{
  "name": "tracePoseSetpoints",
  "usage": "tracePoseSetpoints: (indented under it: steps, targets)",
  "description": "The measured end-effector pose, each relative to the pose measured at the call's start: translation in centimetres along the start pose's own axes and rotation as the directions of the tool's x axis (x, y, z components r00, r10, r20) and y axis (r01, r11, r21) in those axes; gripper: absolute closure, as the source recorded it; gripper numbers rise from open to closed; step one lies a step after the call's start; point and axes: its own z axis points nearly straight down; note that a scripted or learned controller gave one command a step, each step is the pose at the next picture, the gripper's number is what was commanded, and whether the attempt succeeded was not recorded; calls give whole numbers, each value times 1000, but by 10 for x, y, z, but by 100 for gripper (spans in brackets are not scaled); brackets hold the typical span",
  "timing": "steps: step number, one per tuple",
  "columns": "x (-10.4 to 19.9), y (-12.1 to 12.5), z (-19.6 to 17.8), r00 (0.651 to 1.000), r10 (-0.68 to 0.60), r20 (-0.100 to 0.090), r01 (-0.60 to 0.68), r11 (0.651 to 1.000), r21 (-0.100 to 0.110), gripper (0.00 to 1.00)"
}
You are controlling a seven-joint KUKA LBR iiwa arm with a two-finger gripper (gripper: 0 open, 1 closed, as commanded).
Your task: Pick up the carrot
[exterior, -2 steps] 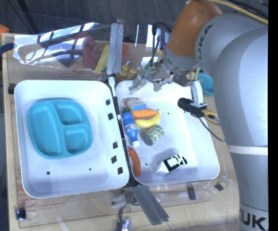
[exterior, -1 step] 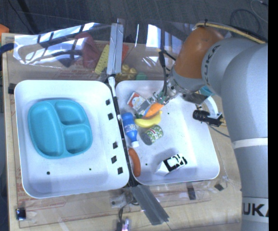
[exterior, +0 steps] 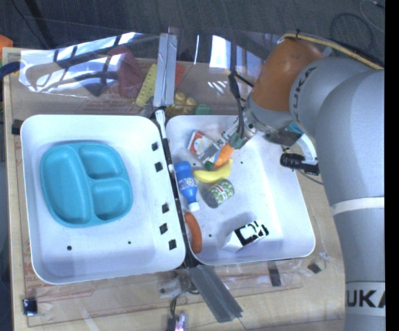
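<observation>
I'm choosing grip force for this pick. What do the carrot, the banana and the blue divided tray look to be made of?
Carrot: likely moulded plastic toy; flat, uniform orange. Its surface detail is too small to tell.
Banana: likely plastic too; smooth, even yellow with a slight shine.
Blue divided tray: rigid plastic by the look; single-colour moulded compartments with rounded edges and a soft sheen.

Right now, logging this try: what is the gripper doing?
Gripper: down at the carrot in the right bin; a grasp cannot be told.
</observation>
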Motion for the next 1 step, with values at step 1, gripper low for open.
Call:
tracePoseSetpoints:
  steps: [1]
  targets:
    - [1, 1, -9, 1000, -6, -1, 6, 1000, 2, 100]
